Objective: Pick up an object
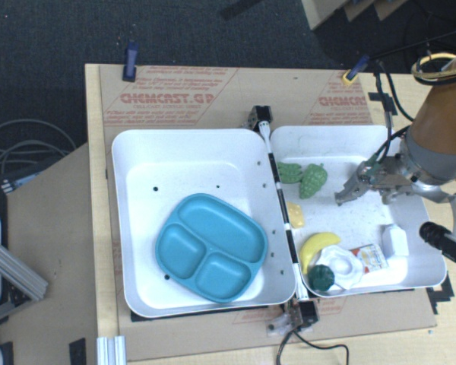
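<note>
My gripper (367, 184) hangs over the right bin (342, 137), above its middle right part, with the grey arm and its orange band (442, 120) coming in from the right. Just left of it lie two green bumpy pieces (304, 177). Nearer the front are a yellow banana (318, 245), a dark green ball (321, 277), a white packet with red print (365, 259) and a small white bottle (396, 242). A small yellow block (295, 215) rests by the bin's left wall. I see nothing held in the gripper.
The left bin (137, 158) holds a blue divided plate (210, 246). A black clamp (260, 115) sits at the back where the two bins meet. Cardboard covers the bench around the bins. Cables lie on the floor at the left.
</note>
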Robot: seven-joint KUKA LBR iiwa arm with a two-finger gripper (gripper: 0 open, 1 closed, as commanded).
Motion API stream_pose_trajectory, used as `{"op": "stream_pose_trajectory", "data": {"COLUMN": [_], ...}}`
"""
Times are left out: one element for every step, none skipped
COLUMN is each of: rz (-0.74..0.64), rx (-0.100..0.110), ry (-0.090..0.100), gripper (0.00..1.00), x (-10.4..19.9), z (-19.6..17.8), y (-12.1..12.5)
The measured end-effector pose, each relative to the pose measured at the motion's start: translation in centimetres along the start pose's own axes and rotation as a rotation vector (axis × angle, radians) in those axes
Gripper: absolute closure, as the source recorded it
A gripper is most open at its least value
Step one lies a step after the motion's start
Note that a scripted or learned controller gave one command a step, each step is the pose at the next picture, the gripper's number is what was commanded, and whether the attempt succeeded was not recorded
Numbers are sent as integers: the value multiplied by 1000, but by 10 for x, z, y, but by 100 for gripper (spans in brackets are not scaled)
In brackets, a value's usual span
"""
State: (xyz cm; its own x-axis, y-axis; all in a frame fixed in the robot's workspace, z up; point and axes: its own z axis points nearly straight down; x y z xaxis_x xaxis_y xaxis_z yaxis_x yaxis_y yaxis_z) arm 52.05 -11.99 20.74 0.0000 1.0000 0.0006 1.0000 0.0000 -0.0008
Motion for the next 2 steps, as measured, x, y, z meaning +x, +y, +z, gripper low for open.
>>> {"op": "stream_pose_trajectory", "data": {"rz": [-1,-1], "rx": [-1,-2], "ry": [0,0], "gripper": [0,0], "x": [7,25], "z": [123,122], "y": [50,102]}}
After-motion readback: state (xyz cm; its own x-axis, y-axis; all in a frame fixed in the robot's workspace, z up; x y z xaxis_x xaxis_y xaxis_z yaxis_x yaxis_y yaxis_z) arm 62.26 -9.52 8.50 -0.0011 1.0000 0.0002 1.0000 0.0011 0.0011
